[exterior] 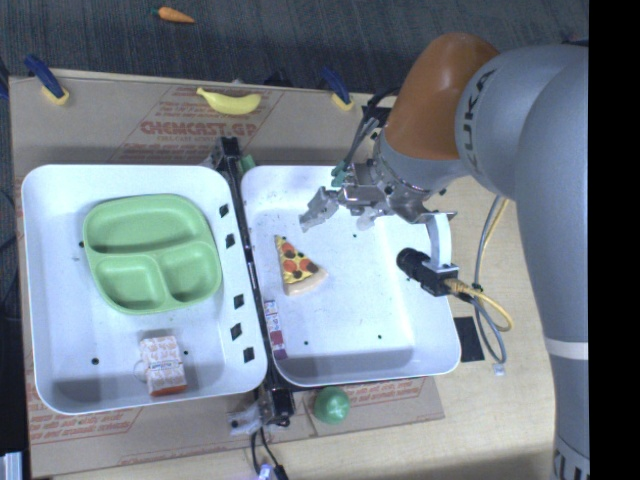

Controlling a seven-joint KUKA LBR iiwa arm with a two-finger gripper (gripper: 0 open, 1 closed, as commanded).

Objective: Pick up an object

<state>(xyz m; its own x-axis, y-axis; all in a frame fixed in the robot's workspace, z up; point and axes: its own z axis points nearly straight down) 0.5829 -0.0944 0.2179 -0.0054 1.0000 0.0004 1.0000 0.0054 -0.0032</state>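
Camera view: claw (338, 208) spread, empty, just up-right of pizza (298, 266); best to centre over pizza, descend straight, then pinch.

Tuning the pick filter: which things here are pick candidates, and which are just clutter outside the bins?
In the bins: pizza slice in the right bin, near the gripper; green tray and small packet in the left bin.

Lying about: banana, green ball, carrot.

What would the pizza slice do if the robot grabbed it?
The pizza slice looks like a stiff toy, so it probably won't flop. It lies flat in the right bin, so it likely won't roll, but pinching its thin edges could be tricky.
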